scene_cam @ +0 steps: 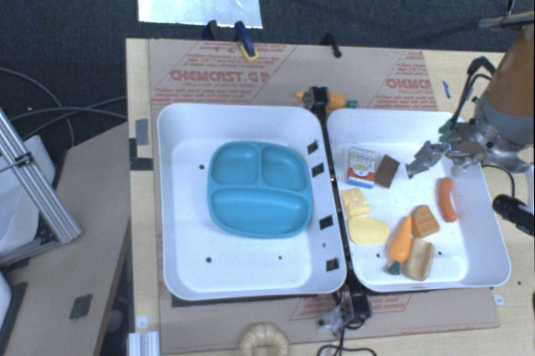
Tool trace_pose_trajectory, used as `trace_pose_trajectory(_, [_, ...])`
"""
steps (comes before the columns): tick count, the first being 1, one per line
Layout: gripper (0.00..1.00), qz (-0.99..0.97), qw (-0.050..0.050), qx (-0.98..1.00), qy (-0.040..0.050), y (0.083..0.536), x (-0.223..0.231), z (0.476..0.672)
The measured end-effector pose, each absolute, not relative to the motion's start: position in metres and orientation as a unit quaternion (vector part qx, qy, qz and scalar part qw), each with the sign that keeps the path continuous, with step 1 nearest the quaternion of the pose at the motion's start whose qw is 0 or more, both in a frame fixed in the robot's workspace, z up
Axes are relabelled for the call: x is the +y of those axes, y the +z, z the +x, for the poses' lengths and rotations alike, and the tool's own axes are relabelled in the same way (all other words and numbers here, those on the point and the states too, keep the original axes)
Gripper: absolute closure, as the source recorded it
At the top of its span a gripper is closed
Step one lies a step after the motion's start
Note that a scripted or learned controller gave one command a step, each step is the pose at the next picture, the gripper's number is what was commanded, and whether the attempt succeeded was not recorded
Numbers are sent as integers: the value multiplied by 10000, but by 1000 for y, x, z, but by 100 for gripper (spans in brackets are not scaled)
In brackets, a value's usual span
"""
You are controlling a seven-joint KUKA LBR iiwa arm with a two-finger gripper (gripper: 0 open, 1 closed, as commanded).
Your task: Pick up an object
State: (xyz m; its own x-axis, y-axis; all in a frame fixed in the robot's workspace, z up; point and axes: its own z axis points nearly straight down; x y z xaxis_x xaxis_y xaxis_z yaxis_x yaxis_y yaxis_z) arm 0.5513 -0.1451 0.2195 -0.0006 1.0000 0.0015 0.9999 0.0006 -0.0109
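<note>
The right bin (485, 250) holds several small items. A red, white and blue box (361, 165) lies next to a brown block (386, 170). Below them are a pale yellow wedge (354, 200), a yellow oval piece (368, 230), a carrot (400, 239), an orange slice (425, 221), a tan loaf (418, 259) and a red sausage (448, 199). My gripper (428, 157) hangs over the bin's upper right part, just right of the brown block and above the sausage. I see nothing held in it.
The left bin (180, 179) carries a blue divided plate (259, 187). A black divider with clips (328, 179) runs between the bins. A yellow item (334, 101) lies on the cardboard behind them. The arm (510, 104) enters at the right edge.
</note>
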Motion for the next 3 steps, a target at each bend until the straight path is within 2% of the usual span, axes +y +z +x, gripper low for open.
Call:
trace_pose_trajectory(1, [0, -7060, -5, -7082, -4, 226, -145, 554])
trace_pose_trajectory(3, [0, -7065, 11, -7077, 6, 120, -144, 564])
